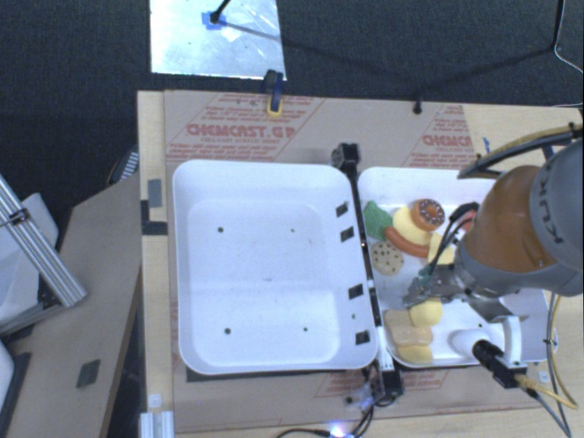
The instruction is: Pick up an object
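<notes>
- Arm's orange band [511, 222] hangs over the right bin [394, 182], wrist reaching in from the right.
- Gripper [425, 290] sits low among the toy food; whether it has hold of anything, cannot tell.
- Yellow round piece [425, 314] touching or just below the gripper tip.
- Nearby: cookie [387, 260], donut [427, 213], green leaf [377, 218], tan slice [409, 335].
- Left bin [265, 267] beside it.
</notes>
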Controlling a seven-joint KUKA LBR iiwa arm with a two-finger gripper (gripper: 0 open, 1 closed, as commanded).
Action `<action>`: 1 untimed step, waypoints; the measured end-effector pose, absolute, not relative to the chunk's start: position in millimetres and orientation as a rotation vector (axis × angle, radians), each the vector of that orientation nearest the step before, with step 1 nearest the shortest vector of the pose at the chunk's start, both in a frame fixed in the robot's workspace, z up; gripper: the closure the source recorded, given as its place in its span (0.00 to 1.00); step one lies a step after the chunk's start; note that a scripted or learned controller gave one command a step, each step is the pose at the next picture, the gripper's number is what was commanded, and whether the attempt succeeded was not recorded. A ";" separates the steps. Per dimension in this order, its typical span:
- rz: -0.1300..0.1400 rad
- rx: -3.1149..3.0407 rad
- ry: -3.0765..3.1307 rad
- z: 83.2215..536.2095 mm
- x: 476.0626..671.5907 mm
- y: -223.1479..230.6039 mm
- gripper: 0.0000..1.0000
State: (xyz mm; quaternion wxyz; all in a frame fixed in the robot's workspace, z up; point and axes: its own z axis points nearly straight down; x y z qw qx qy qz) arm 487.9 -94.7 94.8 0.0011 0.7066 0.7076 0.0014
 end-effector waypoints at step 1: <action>0.017 2.203 2.229 189.8 534.2 -34.8 1.00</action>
